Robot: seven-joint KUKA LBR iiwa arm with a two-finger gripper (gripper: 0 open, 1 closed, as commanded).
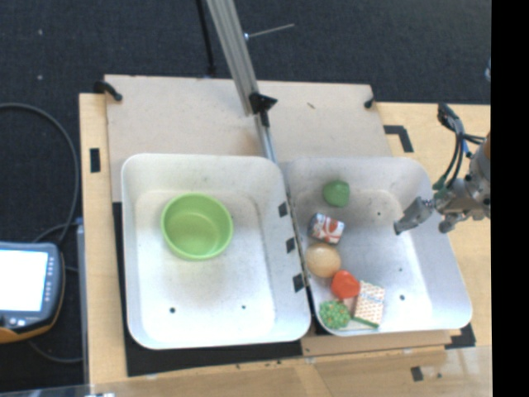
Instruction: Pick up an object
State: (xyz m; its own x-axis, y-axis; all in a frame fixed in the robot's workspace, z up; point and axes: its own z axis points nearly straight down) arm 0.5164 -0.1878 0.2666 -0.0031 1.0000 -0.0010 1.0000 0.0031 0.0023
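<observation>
The two-finger gripper (425,219) is seen over the right shallow white bin (430,292) at three o'clock, its fingers spread apart with nothing held between them. A small green ball (336,193), a crumpled red-and-white packet (326,229), a tan egg-shaped object (323,262) and a red-orange round object (345,285) are ranged along that bin's nine o'clock side, apart from the gripper. A round green plastic bowl (197,226) is placed in the left white bin (149,304).

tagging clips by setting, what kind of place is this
Probably a robotics lab set up for grasping trials: two white bins side by side on a bench, a gripper reaching over the right one, toy food such as a green ball, and a teach pendant on the floor.
</observation>
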